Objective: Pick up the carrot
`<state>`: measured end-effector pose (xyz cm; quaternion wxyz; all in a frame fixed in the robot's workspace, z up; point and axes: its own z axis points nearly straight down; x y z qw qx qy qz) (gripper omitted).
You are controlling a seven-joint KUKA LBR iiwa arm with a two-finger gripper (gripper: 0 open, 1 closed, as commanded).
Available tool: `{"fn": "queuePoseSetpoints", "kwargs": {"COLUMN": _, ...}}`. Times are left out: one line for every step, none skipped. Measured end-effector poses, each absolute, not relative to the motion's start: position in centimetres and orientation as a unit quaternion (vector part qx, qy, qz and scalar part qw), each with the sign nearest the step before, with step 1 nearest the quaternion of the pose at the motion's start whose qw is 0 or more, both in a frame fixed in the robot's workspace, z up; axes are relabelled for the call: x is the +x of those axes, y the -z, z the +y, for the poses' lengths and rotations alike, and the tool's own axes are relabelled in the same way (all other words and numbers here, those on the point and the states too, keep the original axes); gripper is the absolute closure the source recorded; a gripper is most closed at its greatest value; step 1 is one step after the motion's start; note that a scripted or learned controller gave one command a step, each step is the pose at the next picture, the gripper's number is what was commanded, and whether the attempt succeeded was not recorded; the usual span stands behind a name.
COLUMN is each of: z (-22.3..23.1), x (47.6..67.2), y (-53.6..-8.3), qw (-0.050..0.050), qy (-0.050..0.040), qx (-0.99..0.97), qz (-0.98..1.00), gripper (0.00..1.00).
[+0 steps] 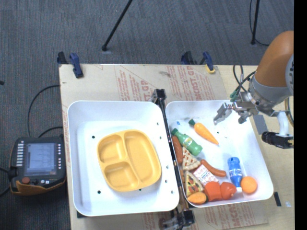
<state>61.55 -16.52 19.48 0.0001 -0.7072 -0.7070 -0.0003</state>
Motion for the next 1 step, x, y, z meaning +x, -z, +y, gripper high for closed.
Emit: {"fn": "queuePoseSetpoints", "kwargs": {"z": -15.44, "x": 62.07, "y": -8.66, "qw": 0.002, "qy": -0.0006, "qx": -0.719, "qz": -0.695, "gripper": 0.0}}
